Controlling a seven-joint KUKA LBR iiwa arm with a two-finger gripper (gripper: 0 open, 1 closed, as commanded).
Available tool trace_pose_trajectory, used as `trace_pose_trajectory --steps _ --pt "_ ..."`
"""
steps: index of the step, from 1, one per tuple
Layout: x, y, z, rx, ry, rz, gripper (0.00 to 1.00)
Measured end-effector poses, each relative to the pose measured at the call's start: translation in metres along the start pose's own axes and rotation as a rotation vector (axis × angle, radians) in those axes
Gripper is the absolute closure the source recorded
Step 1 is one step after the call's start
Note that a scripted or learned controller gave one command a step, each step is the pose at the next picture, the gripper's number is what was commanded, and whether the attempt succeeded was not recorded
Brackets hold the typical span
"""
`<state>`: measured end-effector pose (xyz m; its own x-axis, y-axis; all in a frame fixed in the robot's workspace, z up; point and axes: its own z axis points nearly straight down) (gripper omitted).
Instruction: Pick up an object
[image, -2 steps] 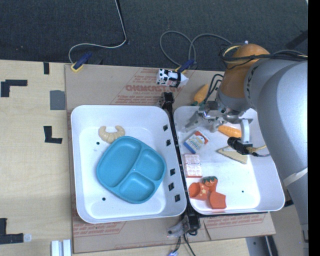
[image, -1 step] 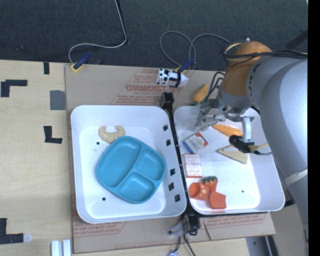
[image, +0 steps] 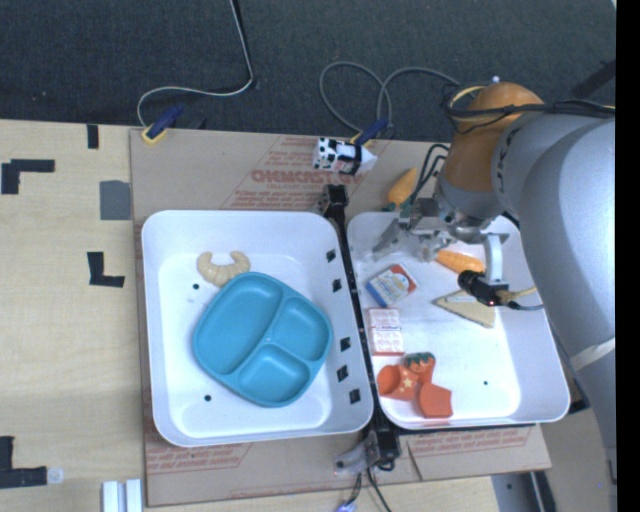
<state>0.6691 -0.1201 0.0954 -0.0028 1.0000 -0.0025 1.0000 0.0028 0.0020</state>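
My gripper (image: 408, 243) hangs over the back left part of the right bin (image: 535, 365), open, with nothing between its fingers. Just in front of it lies a small blue and red packet (image: 391, 285). An orange carrot (image: 460, 262) lies to its right, and a pale wedge (image: 468, 309) sits a little nearer the front. A white and pink card (image: 385, 331) lies by the bin's left wall. An orange and red toy (image: 415, 382) rests at the front.
The left bin (image: 165, 300) holds a blue divided plate (image: 262, 338) and a tan croissant (image: 222, 266). A yellow piece (image: 401, 185) lies just behind the right bin's back rim. A black and white block (image: 338, 155) and cables sit behind the bins.
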Motion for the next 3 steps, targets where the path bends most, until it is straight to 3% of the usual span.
trace_pose_trajectory --steps 1,2,3 --pt "-0.001 -0.025 0.009 -0.001 0.001 0.001 0.00" --pt "-0.016 -0.003 0.007 0.015 0.010 0.001 0.00" --pt "-0.001 -0.004 0.010 0.000 0.001 0.001 0.00"
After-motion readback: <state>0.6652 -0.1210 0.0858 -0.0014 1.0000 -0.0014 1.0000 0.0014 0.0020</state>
